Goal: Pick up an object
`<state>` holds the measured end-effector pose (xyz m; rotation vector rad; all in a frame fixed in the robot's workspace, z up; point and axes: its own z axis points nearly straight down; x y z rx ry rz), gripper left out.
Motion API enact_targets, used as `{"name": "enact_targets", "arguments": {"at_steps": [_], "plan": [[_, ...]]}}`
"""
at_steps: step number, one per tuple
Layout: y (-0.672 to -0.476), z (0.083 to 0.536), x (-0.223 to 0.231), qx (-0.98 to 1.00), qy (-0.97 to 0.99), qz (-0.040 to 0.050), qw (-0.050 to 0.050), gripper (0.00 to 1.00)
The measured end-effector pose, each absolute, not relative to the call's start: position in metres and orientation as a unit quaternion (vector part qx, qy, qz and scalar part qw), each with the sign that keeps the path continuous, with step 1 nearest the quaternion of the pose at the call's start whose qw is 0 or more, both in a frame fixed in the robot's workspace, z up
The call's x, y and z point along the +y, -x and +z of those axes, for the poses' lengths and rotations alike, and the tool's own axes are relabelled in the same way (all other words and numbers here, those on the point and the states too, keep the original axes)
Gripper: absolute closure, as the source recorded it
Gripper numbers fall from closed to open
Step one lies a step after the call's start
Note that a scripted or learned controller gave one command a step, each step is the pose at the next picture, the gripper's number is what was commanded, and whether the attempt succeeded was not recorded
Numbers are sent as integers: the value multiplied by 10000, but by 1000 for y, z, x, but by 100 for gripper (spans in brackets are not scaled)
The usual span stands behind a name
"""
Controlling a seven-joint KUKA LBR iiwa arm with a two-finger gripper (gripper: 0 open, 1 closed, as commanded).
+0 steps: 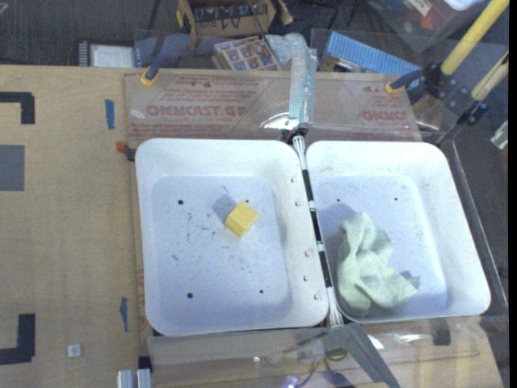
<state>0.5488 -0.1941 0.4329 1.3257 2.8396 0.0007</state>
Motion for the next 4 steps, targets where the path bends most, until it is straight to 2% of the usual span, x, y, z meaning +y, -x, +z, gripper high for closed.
{"name": "enact_targets", "arguments": {"at_steps": [1,2,3,4], "plan": [[-587,436,-147,8246,-5657,6,31,100],[-550,294,-150,6385,-7696,-4,-7,100],[-505,216,-192,4573,-8893,-6,-14,100],[-500,229,-200,3375,-9413,0,5,100]]}}
